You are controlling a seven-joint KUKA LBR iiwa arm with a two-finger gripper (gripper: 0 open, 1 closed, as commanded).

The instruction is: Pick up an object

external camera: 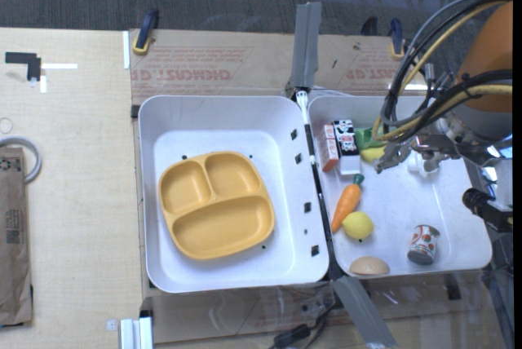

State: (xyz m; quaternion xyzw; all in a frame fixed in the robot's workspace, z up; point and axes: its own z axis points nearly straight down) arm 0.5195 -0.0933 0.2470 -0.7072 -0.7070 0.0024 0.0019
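Note:
The right bin [457,258] holds several small things. An orange carrot [346,205] lies along its left wall, with a yellow lemon [357,225] just below it. A beige oval piece [369,265] rests at the front edge, and a small patterned cup [422,244] stands to its right. Near the back left stand a red-brown carton [328,146] and a black-and-white carton [345,136]. My gripper [390,157] hangs low over the back of this bin, right beside a yellow-green item [371,152] that it partly hides. Nothing is visibly held.
The left bin [163,127] contains a yellow divided plate [216,205]. A grey divider [307,46] rises between the bins at the back. Cables [424,78] loop above the arm's wrist. A brown paper bag [12,233] lies on the bench at the far left.

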